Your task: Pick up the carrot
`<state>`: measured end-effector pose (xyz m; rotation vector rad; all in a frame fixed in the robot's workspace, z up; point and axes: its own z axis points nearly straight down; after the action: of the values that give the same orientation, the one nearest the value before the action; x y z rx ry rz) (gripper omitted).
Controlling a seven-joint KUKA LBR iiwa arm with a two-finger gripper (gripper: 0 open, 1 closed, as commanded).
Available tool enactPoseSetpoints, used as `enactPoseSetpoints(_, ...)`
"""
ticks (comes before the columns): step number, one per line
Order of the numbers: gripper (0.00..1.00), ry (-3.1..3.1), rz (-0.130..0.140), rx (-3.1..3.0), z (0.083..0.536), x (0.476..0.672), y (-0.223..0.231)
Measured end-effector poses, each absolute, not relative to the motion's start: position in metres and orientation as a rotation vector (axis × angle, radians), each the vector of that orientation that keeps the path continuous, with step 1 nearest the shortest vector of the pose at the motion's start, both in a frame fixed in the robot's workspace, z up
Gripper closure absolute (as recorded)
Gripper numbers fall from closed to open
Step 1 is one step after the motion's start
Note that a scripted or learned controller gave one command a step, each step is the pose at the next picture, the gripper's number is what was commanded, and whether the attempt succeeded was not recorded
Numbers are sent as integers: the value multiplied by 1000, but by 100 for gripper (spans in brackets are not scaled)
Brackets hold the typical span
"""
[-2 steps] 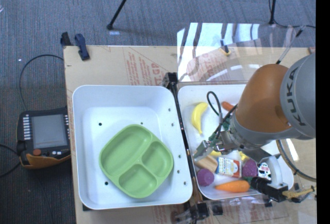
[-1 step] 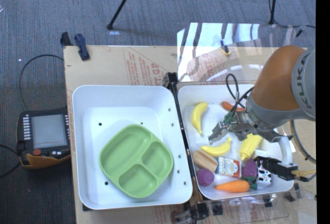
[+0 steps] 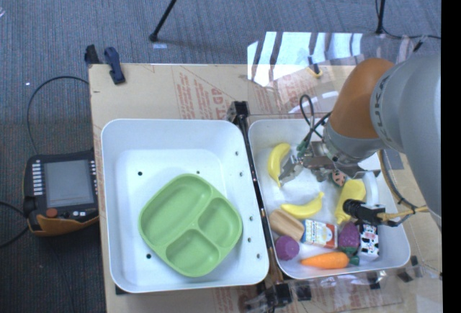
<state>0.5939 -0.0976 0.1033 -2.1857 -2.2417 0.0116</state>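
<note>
The orange carrot (image 3: 325, 260) lies flat along the front wall of the right bin (image 3: 400, 247), its green tip pointing right. My gripper (image 3: 302, 166) hangs low over the back half of that bin, just right of a yellow banana (image 3: 277, 159) and well behind the carrot. Its fingers look spread apart with nothing between them. The grey arm with its orange band (image 3: 360, 99) covers the bin's back right corner.
Around the carrot are a purple ball (image 3: 286, 247), a small juice box (image 3: 318, 234), purple grapes (image 3: 348, 237) and a black-and-white carton (image 3: 369, 239). A second banana (image 3: 304, 205) and a bread roll (image 3: 285, 222) lie mid-bin. The left bin holds a green divided plate (image 3: 191, 224).
</note>
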Motion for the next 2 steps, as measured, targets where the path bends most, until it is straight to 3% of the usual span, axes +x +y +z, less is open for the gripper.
enactPoseSetpoints(1, 0, -2382, -3, -2041, 92, 629, -176)
enactPoseSetpoints(2, 0, -2393, 2, -2015, 84, 549, -77)
